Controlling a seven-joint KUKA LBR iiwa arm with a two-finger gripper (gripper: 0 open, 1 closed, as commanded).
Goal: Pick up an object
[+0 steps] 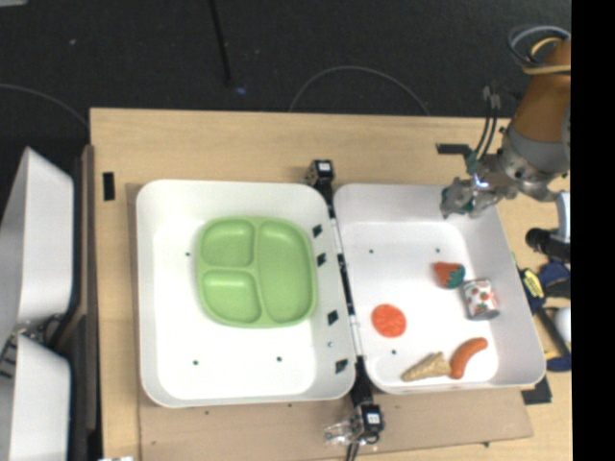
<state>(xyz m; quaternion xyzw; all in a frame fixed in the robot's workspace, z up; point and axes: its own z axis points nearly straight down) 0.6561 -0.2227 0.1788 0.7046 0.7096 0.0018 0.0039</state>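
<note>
Two white bins side by side on the wooden tabletop (pixel 115 142). Left bin (pixel 163 353) holds a green divided plate (pixel 257 271), three compartments, lying flat near the bin's middle. Right bin (pixel 404 219) holds five small things, all in its lower right part: a red-and-green strawberry-like piece (pixel 448 275); just right of and below it, a small grey-white can or cube with red marks (pixel 479 298); a flat red-orange disc (pixel 388 321) left of those, apart from them; a tan cone (pixel 425 366) near the bottom rim, its right end touching or just beside an orange sausage shape (pixel 468 355). Arm enters at upper right of the frame, orange band visible. Jaws (pixel 463 200) sit over the right bin's upper right corner, well apart from all five objects, nothing between them. Whether the jaws are apart or together: cannot tell, too small and blurred.
</note>
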